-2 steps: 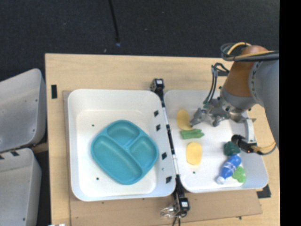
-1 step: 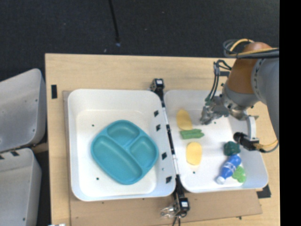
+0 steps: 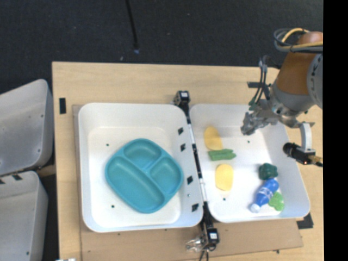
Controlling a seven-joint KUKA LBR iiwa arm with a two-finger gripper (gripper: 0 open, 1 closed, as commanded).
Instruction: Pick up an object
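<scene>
While the grey arm (image 3: 293,83) with its orange band reaches in from the right, its gripper (image 3: 251,125) hangs over the upper part of the right bin (image 3: 239,213), above bare white floor, with nothing seen between its fingers; whether those fingers are apart or together cannot be told from this slant. Below and to the left of the gripper lies a yellow oval piece (image 3: 213,138), and just beneath it, touching or nearly so, a green ridged piece (image 3: 222,155) lies crosswise. Farther down sits a second yellow piece (image 3: 224,176), near the bin's middle. Toward the right side of the same bin rests a dark green lump (image 3: 267,171), and below it a blue-and-white bottle-like object (image 3: 263,194) lies tilted, with a small bright green item (image 3: 277,201) just beside its lower right. The left bin (image 3: 87,145) holds a teal divided plate (image 3: 143,174), lying flat and turned at an angle, well apart from the gripper. Both bins sit side by side on the wooden counter (image 3: 136,80), joined along their inner edges by small black clips (image 3: 181,97).
</scene>
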